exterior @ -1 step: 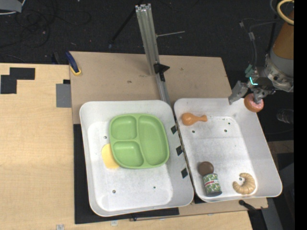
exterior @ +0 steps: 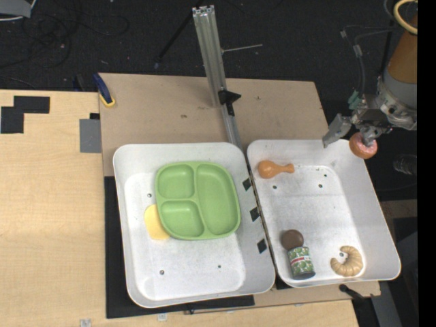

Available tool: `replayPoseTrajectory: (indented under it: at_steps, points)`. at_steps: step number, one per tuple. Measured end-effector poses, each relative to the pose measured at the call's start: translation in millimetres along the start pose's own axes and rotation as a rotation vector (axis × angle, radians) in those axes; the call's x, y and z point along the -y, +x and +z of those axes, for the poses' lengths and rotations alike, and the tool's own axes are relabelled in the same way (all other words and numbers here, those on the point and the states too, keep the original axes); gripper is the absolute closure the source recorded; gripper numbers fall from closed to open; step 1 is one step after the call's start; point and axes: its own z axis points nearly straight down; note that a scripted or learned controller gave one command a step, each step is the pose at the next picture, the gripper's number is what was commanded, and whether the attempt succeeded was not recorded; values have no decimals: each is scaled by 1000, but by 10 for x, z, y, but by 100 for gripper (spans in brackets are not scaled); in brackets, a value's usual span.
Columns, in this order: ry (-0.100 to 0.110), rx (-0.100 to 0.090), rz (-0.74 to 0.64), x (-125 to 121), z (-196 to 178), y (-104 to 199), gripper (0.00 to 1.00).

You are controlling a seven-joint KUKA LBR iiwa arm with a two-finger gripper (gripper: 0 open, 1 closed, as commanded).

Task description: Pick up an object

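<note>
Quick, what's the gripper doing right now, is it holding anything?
Gripper: shut on the small red-orange object, held above the right bin's far right corner.

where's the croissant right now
The croissant lies in the right bin, in its near right corner, just right of the small can and the brown lump.

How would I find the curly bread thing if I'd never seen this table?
Look in the right white bin, at its near right corner. The croissant lies there, tan and curved like a hook, beside a small green-labelled can and a round brown lump.
</note>
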Motion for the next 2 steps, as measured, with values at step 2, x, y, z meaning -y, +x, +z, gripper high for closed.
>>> replayPoseTrajectory:
  at_steps: [2]
  points:
    - [6,0,0,-67,1203,-80,0]
